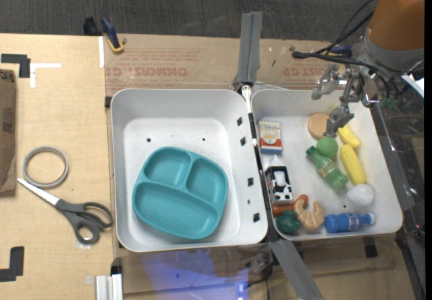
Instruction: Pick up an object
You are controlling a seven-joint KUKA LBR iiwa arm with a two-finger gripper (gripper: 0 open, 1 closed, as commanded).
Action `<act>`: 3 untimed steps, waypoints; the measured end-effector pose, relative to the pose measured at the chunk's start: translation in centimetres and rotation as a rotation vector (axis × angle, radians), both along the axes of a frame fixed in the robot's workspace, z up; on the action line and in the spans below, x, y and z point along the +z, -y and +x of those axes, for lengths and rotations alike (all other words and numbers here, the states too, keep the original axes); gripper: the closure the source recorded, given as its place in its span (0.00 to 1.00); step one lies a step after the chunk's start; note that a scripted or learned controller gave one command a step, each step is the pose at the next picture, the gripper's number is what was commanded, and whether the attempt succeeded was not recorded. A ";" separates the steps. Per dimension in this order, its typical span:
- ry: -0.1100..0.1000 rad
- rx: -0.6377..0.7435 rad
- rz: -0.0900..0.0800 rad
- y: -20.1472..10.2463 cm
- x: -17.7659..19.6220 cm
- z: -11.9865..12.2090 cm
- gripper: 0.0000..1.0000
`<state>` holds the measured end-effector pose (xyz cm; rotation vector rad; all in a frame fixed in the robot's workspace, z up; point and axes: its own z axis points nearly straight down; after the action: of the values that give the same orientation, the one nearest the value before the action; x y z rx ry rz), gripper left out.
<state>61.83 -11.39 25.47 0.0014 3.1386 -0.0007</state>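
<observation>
The right bin holds several small objects: a tan disc, a green bottle, a yellow corn cob, a white egg, a blue bottle, a bread piece, a dark green item, a black-and-white carton and an orange-and-white box. My gripper hangs over the bin's far right part, just above the tan disc and the green bottle's top. Nothing is visibly held in it.
The left bin carries a teal divided plate. On the bench to the left lie scissors, a tape roll and a brown bag. A blue clamp sits at the back. Cables hang near the wrist.
</observation>
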 end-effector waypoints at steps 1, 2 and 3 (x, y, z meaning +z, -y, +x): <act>0.001 -0.155 0.000 4.2 -16.2 -2.5 0.00; 0.000 -0.265 0.000 10.8 -16.2 -7.3 0.00; -0.001 -0.359 0.001 8.9 -16.2 -10.0 0.00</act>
<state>51.82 -20.34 9.25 0.5615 3.0887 0.0004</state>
